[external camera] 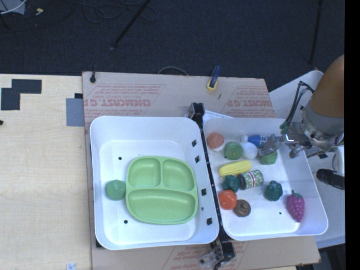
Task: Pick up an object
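Note:
My gripper (pixel 277 144) hangs over the upper right part of the right bin (pixel 315 218), at the end of the grey arm with its orange band (pixel 332 86). It is just above a green toy (pixel 269 158) and beside a blue object (pixel 258 140). Further left in the bin lie a peach ball (pixel 215 141), a green round toy (pixel 233 150), a white piece (pixel 249 149) and a yellow corn cob (pixel 235 167). Lower down are a small jar (pixel 251 179), a teal toy (pixel 230 183), a dark green pepper (pixel 273 190), a red tomato (pixel 227 199), a brown ring (pixel 242 208) and purple grapes (pixel 296 205).
The left bin (pixel 107 134) holds a green divided plate (pixel 161 189) and a green ball (pixel 115 189) to its left. A black divider (pixel 203 167) runs between the bins. Both bins rest on cardboard (pixel 146 97), with a blue and yellow clamp (pixel 213 79) at the back.

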`<action>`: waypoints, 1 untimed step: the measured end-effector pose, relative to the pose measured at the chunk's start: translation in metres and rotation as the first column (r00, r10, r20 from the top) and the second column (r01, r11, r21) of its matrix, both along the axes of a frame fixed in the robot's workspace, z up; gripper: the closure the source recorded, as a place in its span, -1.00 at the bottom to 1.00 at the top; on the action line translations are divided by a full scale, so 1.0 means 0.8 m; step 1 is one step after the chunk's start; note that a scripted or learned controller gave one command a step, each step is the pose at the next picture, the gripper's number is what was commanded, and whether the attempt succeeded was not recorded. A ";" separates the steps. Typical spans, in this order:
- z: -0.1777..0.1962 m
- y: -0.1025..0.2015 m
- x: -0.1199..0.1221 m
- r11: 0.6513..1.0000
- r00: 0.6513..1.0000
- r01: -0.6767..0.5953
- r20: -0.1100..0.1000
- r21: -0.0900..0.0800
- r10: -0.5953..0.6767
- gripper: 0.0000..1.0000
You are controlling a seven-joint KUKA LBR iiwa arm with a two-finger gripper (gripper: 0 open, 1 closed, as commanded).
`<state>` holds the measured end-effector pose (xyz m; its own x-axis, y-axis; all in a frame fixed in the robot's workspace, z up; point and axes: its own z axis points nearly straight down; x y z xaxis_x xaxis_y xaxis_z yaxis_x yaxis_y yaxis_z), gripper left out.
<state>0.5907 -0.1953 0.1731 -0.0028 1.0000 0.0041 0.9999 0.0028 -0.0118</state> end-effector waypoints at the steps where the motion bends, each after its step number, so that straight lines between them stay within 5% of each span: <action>1: -0.080 -0.006 0.002 1.000 1.000 0.001 0.000 0.000 -0.001 -1.00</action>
<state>0.5920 -0.2005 0.1088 -0.0017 1.0000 0.0040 0.9999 0.0017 -0.0115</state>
